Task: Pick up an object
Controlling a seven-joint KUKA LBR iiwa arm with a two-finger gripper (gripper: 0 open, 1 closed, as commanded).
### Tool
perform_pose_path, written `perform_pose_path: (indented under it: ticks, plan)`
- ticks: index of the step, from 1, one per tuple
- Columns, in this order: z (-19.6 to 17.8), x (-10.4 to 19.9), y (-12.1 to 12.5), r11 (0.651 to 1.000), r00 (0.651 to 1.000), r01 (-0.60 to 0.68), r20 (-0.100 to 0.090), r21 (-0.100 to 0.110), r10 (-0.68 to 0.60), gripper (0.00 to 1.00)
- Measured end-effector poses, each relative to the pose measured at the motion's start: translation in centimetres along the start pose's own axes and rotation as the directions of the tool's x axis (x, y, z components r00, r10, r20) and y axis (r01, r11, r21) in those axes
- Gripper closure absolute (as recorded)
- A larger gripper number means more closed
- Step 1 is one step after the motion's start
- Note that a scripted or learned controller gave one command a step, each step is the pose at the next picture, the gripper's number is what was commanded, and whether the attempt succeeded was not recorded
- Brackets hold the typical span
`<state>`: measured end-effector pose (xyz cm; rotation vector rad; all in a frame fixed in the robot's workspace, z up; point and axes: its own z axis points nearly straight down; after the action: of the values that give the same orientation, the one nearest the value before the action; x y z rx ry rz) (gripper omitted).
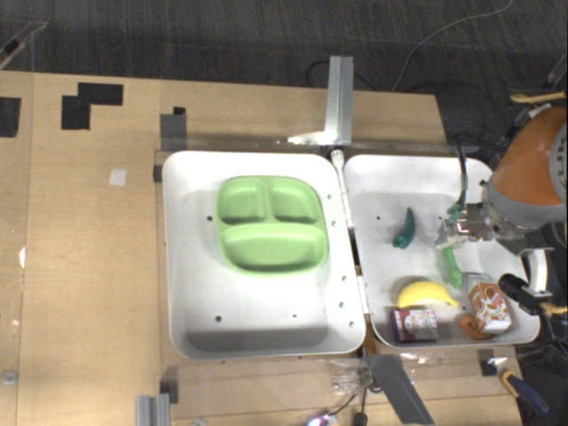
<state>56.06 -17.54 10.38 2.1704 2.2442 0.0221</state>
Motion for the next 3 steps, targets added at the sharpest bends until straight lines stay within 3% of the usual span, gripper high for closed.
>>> perform_pose_path:
  ticks: [1, 2, 3]
  plan:
    - [-11.8, 4.4, 3.2, 1.0, 1.0, -0.012, -0.003, 0.018, 0.012, 1.0]
    - [-1.4, 4.2, 6.2, 0.986, 0.986, -0.168, 0.001, 0.022, 0.168, 1.0]
    - [-11.7, 9.0, 3.7, 0.99, 0.99, -0.141, -0.001, 0.018, 0.141, 1.0]
